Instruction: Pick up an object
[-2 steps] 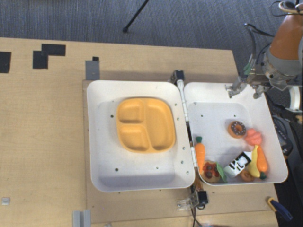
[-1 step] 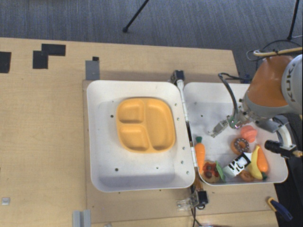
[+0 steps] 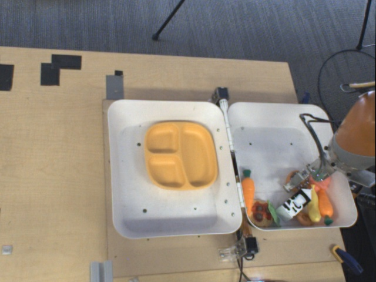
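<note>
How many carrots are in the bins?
2 that I can see. One carrot lies by the left wall of the right bin. Another carrot lies in the pile near the gripper. More may hide in that pile.

Grey ribbed carpet (image 3: 235, 16), light wooden bench top (image 3: 53, 175), black tape patches (image 3: 59, 68), dark stand legs (image 3: 176, 13)

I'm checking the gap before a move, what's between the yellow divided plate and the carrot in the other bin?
In the camera view, between the yellow divided plate and the carrot lie bare left-bin floor, then the two bins' adjoining rims with a dark strip along them.
</note>
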You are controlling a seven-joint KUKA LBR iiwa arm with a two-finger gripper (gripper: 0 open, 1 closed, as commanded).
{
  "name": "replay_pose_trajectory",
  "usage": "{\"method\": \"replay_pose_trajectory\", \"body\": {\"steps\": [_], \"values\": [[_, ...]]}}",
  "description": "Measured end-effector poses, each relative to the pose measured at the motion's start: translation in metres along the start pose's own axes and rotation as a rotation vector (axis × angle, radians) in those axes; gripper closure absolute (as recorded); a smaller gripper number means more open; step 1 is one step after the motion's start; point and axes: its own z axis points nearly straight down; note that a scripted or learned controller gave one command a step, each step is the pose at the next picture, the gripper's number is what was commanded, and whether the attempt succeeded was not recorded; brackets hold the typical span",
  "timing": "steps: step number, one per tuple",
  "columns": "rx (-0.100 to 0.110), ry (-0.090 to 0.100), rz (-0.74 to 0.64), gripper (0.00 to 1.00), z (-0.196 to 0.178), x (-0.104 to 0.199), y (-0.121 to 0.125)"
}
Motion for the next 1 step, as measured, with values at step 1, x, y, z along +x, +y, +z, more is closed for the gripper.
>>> {"method": "replay_pose_trajectory", "body": {"steps": [1], "values": [[-0.004,0.000,-0.098,0.00,-0.0008,0.0688,0.0007]]}}
